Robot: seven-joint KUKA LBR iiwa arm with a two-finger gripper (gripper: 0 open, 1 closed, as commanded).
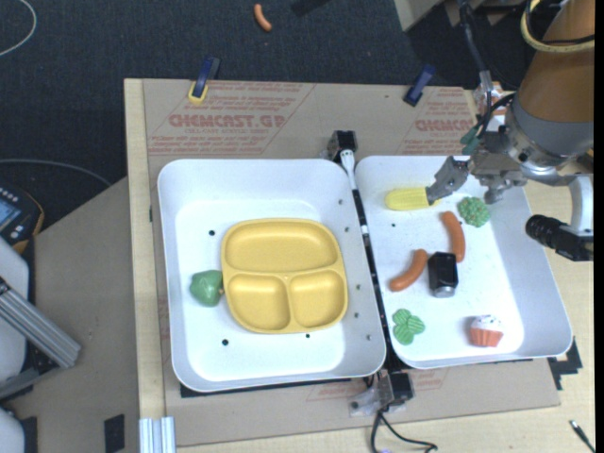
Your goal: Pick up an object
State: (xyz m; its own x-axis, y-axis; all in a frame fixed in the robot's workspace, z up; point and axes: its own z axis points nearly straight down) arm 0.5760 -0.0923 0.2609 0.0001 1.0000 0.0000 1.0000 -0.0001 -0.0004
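My gripper (467,192) hangs over the back of the right bin (540,295), its two fingers spread open. A green broccoli piece (475,212) lies just in front of and below the fingertips, not gripped. The left fingertip (440,192) is close to a flat yellow piece (406,199). Also in this bin are an orange sausage (456,234), a second orange sausage (409,269), a black block (443,274), a green leafy piece (408,326) and a small cupcake (485,330).
The left bin (179,192) holds a yellow divided plate (283,274) and a green lump (206,287) at its left side. A black clip (343,145) sits where the bins meet at the back. The arm's orange band (562,59) stands at the upper right.
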